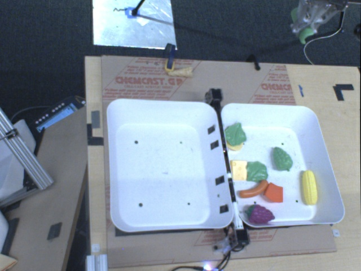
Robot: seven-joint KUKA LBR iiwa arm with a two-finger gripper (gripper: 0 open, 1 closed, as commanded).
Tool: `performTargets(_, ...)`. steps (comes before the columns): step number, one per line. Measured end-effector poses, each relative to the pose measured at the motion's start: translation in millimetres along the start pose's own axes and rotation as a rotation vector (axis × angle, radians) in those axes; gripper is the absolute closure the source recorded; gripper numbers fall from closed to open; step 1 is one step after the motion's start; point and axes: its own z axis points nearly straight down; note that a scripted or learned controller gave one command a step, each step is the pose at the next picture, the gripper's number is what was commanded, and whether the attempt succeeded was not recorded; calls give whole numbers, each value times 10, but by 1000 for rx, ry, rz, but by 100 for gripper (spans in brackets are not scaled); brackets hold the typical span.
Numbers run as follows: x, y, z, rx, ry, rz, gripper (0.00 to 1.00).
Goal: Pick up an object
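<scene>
left bin point(121, 168): sitting on the bench's left half, its white floor showing a few small dark dots.
divider: dark clips are running down the seam where the two bins are touching.
right bin point(324, 151): holding all the toy food.
green leafy piece point(235, 133): lying near the bin's upper left, over a pale yellow bit.
yellow square point(239, 170): lying by the left wall, touching a second green piece point(257, 170).
orange sausage point(254, 189): lying just below them, touching an orange block point(273, 192).
purple grapes point(259, 214): sitting in the lower left corner.
third green piece point(281, 158): lying near the middle.
corn cob point(309, 187): lying upright along the right side, apart from the rest.
gripper point(307, 26): hanging at the top right, beyond the bench over the dark floor, well apart from both bins.
gripper state: a small green thing point(306, 34) is showing at its lower end; whether it is pinched, cannot tell.
</scene>
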Motion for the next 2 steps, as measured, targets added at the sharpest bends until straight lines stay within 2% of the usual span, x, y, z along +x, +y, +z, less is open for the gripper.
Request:
performTargets(1,242,3,-203,-3,2,-9,100)
performTargets(2,446,2,-195,-1,2,-9,100)
